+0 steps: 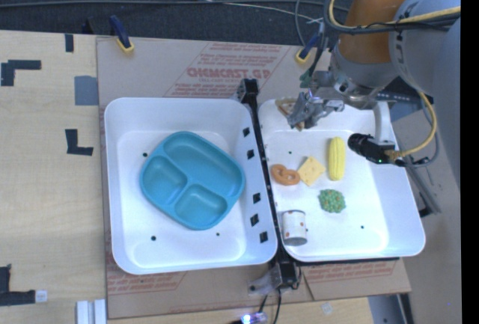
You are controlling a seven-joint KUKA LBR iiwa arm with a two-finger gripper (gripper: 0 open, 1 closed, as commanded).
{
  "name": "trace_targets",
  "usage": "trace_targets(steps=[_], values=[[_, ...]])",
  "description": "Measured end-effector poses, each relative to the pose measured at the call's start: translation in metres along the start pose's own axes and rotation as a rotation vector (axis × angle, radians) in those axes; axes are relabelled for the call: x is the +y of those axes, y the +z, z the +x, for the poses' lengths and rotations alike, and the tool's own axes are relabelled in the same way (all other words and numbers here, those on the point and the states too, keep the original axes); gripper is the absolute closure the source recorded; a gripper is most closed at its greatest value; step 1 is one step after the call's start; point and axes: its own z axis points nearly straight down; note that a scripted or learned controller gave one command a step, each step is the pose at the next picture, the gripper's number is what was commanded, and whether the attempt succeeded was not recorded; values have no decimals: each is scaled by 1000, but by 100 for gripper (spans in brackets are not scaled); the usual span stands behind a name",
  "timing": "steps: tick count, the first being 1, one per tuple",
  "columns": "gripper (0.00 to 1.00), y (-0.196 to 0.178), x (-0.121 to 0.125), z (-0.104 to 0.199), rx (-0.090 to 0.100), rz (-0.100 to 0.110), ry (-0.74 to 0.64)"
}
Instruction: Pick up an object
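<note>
My gripper (305, 114) hangs over the far left corner of the right bin (389, 234), fingers pointing down next to a small tan object (285, 105) near the bin's rim. Whether anything sits between the fingers is not visible. In the right bin lie a yellow corn cob (337, 158), a yellow cheese wedge (311, 170), an orange pretzel-shaped piece (284, 175), a green broccoli piece (331, 200) and a small white-and-metal can (293, 226).
The left bin (123, 225) holds a blue divided plate (192, 179). A black divider (258, 158) runs between the bins. Cables loop above the arm at the back right. Cardboard lies beneath both bins.
</note>
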Motion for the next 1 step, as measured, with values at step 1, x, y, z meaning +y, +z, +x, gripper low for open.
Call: trace_targets(steps=[1], values=[[100,11,-21,42,-1,1,1]])
